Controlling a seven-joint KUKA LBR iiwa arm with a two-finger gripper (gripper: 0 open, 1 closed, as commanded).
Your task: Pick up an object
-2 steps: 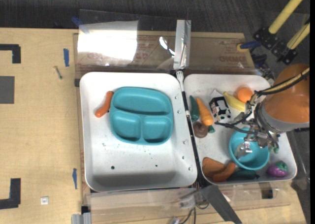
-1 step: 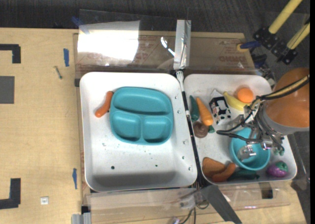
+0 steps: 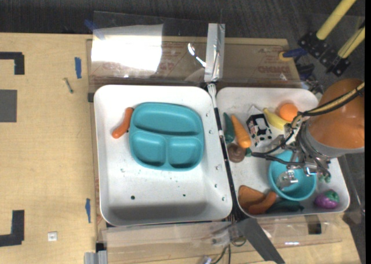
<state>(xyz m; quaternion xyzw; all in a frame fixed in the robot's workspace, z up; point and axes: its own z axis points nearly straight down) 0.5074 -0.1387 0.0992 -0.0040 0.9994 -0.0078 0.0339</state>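
Camera view. The table (image 3: 40,152) carries two shallow white bins side by side.

Left bin (image 3: 156,196):
- A teal divided plate (image 3: 167,135) lies in the far half of the bin.
- An orange sausage-shaped piece (image 3: 122,123) lies against the plate's left edge, set at a slant.

Right bin (image 3: 255,91):
- A carrot (image 3: 241,132) lies near the wall shared with the left bin, with a green piece (image 3: 228,128) just beside it on that side.
- A brown rounded piece (image 3: 236,152) sits at the carrot's near end.
- A black-and-white patterned item (image 3: 259,129) lies just right of the carrot.
- A yellow banana (image 3: 273,119) and an orange ball (image 3: 287,110) lie beyond it, toward the far wall.
- A brown and orange crescent-shaped piece (image 3: 258,199) lies near the front wall.
- A purple bunch of grapes (image 3: 327,200) sits in the front right corner.
- A teal bowl (image 3: 293,192) stands upright between the crescent-shaped piece and the grapes.

The arm reaches in from the right, its orange band (image 3: 342,120) above the right bin's right side. The gripper (image 3: 297,171) is positioned directly over the teal bowl, overlapping its opening. Whether the gripper is open or closed cannot be determined, and whether it touches the bowl cannot be determined. No object is seen held.
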